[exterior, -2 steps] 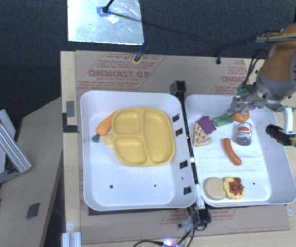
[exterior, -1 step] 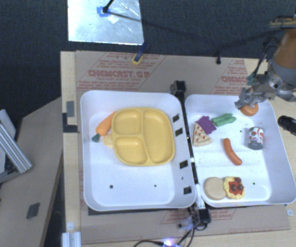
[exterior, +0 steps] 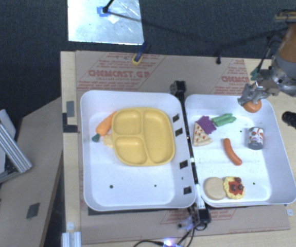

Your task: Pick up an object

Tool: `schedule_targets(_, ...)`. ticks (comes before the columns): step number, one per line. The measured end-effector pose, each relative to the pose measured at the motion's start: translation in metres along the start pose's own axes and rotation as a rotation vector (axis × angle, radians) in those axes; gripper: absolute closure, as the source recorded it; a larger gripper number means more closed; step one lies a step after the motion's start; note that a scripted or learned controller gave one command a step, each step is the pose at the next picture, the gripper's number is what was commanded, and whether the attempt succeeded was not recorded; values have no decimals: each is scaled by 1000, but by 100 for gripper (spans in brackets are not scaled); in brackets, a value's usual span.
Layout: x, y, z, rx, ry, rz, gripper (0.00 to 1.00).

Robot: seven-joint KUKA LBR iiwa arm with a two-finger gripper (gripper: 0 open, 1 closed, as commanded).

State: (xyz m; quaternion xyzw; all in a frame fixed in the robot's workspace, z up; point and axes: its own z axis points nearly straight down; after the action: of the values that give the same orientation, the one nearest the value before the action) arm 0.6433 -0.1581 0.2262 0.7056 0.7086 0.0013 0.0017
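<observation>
Orange object point(exterior: 251, 106) seemingly between hand point(exterior: 250, 95) fingers; one sausage point(exterior: 232, 152).

light: even, bright | shadows: faint | focus: slightly soft, perhaps

The brown cardboard sheet point(exterior: 153, 68) under the two bins carries red printed lettering. At its far left the print reads "CHEMCAST G P" point(exterior: 118, 73) as best it can be made out, with a smaller line below too fine to read. At the far right a second red print point(exterior: 233, 79) seems to repeat the word, partly cut off by the right bin's rim. The small can point(exterior: 256, 137) in the right bin has a red and white label, its print too small to read.
</observation>
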Motion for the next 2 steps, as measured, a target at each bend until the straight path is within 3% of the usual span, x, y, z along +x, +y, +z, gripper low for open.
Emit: schedule_targets(2, 93, -19, 2, 3, 2, -5, 100)
